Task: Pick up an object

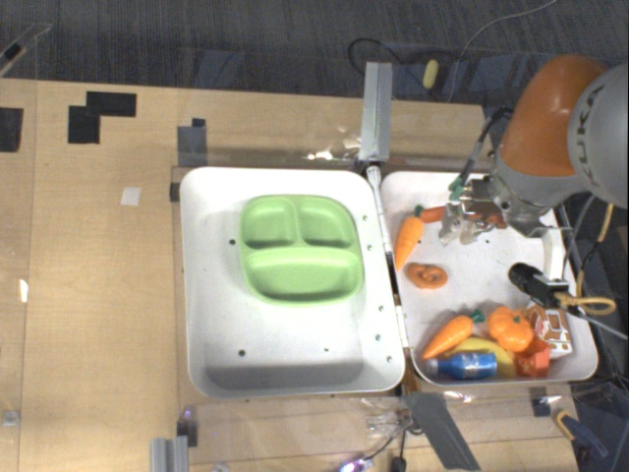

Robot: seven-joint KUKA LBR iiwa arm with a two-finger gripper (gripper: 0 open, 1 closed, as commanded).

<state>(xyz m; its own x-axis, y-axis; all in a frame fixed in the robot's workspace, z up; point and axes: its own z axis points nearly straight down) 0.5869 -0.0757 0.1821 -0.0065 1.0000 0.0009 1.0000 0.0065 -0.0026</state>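
While toy food (491,340) crowds the right bin's (482,285) five o'clock corner, your gripper (460,226) hovers near twelve o'clock, likely because the carrot (408,241) beside it lies apart, though you cannot tell whether the gripper is spread or pressed together.

Count: 2 white bins (211,293) (477,283), 1 green divided plate (298,247), 2 carrots (407,240) (446,335), 1 orange disc (427,276), 1 round orange fruit (511,328), 1 banana (484,347), 1 blue can (468,366), 1 red piece (536,363), 1 red-and-white box (552,330).
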